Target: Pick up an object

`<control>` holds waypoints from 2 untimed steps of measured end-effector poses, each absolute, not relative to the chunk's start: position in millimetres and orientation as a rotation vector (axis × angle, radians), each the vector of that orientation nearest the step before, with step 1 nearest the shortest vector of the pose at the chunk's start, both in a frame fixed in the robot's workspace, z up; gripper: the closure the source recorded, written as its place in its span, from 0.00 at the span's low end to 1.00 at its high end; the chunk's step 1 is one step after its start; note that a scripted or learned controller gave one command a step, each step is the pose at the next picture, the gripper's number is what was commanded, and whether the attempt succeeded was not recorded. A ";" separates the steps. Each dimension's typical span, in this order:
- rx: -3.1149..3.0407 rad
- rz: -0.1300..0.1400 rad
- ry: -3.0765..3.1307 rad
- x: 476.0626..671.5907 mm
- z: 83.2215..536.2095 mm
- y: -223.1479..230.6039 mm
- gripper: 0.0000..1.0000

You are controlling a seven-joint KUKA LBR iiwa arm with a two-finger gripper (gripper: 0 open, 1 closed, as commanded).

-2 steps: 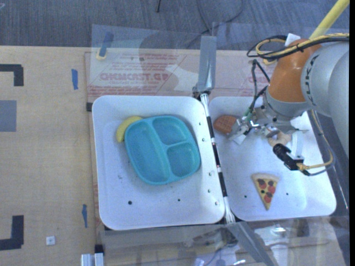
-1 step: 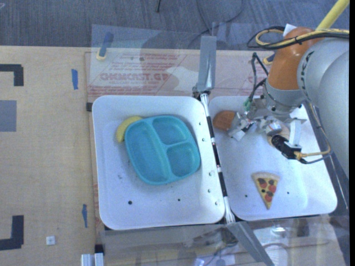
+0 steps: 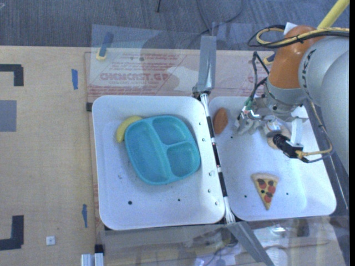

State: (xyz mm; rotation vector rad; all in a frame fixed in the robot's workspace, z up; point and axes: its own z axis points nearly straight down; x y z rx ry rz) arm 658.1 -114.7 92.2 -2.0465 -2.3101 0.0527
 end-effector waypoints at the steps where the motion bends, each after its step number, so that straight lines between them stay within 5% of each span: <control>1: -2.049 0.044 -2.315 660.1 92.9 -113.6 0.00; 2: -2.195 0.006 -2.222 667.2 86.3 -163.7 0.00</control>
